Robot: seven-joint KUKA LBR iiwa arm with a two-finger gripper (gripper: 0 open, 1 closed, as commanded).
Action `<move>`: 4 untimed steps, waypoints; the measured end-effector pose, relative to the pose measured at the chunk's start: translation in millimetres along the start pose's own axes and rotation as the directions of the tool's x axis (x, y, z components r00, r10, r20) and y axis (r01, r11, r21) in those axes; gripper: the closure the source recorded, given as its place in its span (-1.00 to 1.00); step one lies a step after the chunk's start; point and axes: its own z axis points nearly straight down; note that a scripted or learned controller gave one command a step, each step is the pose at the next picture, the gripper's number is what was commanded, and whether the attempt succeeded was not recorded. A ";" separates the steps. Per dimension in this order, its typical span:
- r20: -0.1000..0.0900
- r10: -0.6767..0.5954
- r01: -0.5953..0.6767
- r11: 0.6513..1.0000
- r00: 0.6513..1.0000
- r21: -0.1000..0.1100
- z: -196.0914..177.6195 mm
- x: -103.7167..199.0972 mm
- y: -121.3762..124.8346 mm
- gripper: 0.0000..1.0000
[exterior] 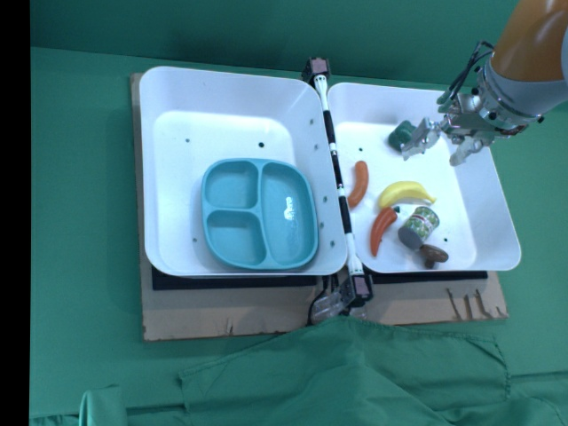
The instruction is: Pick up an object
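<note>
Two glossy white bins [240, 91] | gripper [441, 145] open, holding nothing | curved smooth banana [406, 192] | compartmented teal plate [258, 213]

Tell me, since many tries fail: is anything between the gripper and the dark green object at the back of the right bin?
Nothing visible. The gripper hangs just right of the dark green object, with bare bin floor between them. The banana lies nearer the front.

Bins [177, 96] smooth glossy white plastic. Divided plate [259, 213] teal plastic, shiny glare spot. Banana [406, 191], carrot [382, 227] and sausage [358, 183] look like smooth plastic. Gripper [441, 145] bare metal. Green cloth [80, 238] matt, wrinkled. Cardboard sheet [231, 322] underneath, matt brown.
</note>
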 end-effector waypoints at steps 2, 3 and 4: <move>0.007 0.000 0.000 1.000 1.000 -0.023 118.6 20.2 -23.2 -1.00; 0.009 0.004 -0.004 1.000 1.000 -0.029 106.2 19.0 -21.9 1.00; 0.003 0.001 -0.001 1.000 1.000 -0.003 52.7 -45.0 -89.2 1.00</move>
